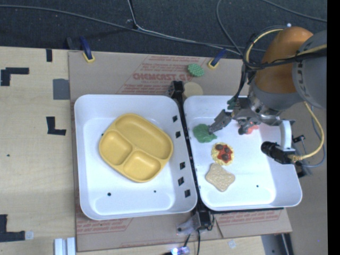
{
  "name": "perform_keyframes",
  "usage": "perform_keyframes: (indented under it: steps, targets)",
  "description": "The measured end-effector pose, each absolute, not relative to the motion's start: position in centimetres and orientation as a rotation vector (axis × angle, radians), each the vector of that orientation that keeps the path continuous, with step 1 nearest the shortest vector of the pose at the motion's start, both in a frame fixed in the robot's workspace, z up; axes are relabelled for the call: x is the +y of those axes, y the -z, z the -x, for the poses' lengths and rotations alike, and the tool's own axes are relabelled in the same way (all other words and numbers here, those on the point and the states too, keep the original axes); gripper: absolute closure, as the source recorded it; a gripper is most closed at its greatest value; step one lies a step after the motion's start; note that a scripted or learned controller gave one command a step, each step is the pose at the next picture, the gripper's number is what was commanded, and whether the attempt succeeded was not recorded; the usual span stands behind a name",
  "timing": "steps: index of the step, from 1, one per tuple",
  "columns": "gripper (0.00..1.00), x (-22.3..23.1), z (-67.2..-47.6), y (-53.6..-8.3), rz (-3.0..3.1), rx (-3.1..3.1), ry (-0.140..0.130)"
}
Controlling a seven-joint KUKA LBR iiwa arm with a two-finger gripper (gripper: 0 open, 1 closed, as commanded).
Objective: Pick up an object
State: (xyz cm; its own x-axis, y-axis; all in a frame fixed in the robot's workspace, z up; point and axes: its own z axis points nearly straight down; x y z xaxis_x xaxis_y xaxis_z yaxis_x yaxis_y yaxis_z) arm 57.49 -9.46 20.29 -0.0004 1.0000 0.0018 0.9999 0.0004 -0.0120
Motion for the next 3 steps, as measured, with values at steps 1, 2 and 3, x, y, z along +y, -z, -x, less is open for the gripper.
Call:
perform_keyframes:
  steps: [1, 2, 3]
  targets:
    - [0.0, -9.5, -57.7, -20.8, 2.218, -2.222, -0.002]
    - [0.0, -9.4, -57.8, -16.4, 2.218, -2.22, -0.007]
    - [0.0, -9.9, -58.0, -10.2, 2.217, -2.219, -0.008]
